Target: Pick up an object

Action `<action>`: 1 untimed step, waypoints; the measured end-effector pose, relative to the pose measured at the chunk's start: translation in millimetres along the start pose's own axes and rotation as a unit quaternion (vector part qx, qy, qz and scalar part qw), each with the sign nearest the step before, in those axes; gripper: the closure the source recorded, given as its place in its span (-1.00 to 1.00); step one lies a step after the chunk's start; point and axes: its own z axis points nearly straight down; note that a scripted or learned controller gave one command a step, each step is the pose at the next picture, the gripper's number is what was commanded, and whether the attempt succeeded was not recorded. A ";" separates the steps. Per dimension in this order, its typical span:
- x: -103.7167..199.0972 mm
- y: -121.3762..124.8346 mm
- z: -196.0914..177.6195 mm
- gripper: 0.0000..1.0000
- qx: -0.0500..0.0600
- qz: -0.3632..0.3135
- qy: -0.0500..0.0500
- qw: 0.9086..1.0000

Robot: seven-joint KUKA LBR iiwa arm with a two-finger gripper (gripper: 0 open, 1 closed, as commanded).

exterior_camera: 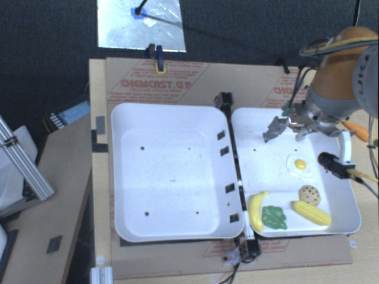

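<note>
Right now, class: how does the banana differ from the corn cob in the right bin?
The banana is curved and lies against the bin's left wall; the corn cob is straighter and lies near the bin's right side. The banana touches the green leaf; the corn cob sits just below the cookie. Both are yellow toy foods.

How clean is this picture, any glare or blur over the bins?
Camera view: even light, soft shadows; the left bin floor nearly washes out white; glare on the foil sheet above; the gripper looks slightly soft; the toy food in the right bin reads sharp.
</note>
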 end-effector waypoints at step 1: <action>52.0 -21.7 -82.2 -1.00 -0.004 -0.003 0.001 1.000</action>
